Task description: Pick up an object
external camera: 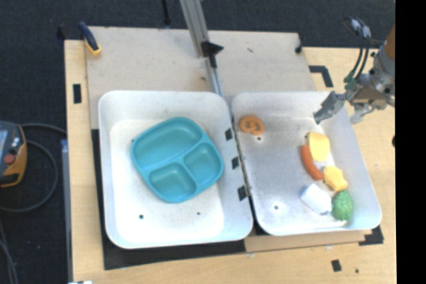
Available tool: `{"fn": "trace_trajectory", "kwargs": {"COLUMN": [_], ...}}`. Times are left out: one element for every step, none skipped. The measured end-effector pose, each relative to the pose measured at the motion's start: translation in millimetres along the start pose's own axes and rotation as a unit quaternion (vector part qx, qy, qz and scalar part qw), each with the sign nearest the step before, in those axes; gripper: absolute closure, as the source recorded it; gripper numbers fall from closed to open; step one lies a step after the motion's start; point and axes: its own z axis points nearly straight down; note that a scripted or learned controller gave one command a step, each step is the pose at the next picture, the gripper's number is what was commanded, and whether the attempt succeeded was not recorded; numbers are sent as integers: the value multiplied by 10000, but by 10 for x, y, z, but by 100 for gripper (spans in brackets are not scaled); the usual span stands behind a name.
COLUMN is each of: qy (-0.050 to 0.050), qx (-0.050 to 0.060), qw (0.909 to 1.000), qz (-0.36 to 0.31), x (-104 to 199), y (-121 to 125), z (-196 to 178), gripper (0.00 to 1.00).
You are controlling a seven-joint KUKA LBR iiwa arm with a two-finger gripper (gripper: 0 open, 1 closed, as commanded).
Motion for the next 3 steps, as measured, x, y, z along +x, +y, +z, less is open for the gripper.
{"fn": "trace_trajectory", "kwargs": {"qy": [-3, 1, -6], "qx": [25, 33, 22], "qw": [10000, 10000, 10000], "qz": [4, 5, 9], "x": [-34, 15, -59], "y": [-8, -85, -28], "z": [625, 1209, 1683], "gripper": [0, 0, 0]}}
